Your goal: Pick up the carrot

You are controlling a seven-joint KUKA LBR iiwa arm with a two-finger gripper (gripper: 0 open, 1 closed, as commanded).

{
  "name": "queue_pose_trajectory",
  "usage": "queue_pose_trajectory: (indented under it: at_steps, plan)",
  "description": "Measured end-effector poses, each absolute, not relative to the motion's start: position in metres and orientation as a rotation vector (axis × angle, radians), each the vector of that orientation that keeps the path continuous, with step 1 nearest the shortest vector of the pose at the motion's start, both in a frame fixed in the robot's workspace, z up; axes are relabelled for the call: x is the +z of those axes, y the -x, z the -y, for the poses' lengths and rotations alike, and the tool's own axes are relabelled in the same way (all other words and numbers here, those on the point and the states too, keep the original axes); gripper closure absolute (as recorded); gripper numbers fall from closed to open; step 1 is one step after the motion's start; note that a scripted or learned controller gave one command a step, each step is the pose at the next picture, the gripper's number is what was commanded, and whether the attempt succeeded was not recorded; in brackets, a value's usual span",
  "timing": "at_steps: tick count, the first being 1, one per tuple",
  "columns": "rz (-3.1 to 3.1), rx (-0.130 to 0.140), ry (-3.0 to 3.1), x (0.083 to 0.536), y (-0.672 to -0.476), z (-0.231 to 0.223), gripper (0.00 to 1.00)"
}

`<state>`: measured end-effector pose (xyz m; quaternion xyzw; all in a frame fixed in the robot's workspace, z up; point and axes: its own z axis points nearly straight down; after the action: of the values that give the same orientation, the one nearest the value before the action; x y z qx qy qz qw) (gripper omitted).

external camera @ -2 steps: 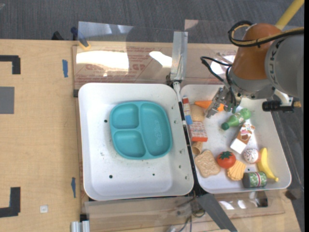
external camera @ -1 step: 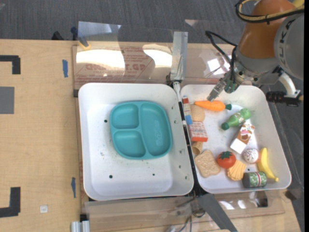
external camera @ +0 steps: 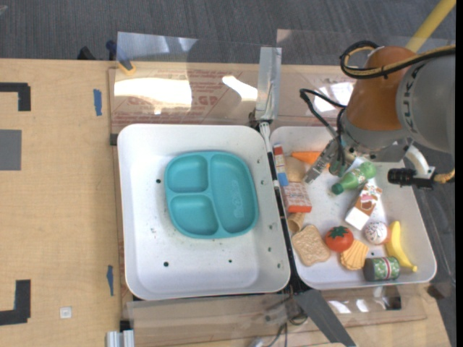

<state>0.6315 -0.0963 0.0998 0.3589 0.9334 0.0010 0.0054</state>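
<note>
The carrot (external camera: 304,156), small and orange, lies near the far left corner of the right bin (external camera: 423,262). My gripper (external camera: 327,167) hangs just to the right of it, low over the bin, under the orange-banded wrist (external camera: 376,96). Its two fingers stand apart, the left fingertip (external camera: 316,170) close beside the carrot's thick end, and nothing sits between them. The gripper is open. A green bottle (external camera: 353,178) lies right up against the gripper's right side.
The right bin also holds a red packet (external camera: 295,196), a bread slice (external camera: 311,244), a tomato (external camera: 338,238), a white carton (external camera: 364,208), a banana (external camera: 398,246) and a green can (external camera: 381,268). A teal divided plate (external camera: 212,194) lies in the left bin (external camera: 137,215).
</note>
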Motion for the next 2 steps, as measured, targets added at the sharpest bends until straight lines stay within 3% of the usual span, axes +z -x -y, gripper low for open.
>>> queue_pose_trajectory:
  at_steps: [1, 2]
  plan:
    - [-2.867, 0.009, -1.260, 0.189, -0.585, 0.032, 1.00]
    - [-2.659, 0.002, -1.674, 0.215, -0.551, -0.006, 1.00]
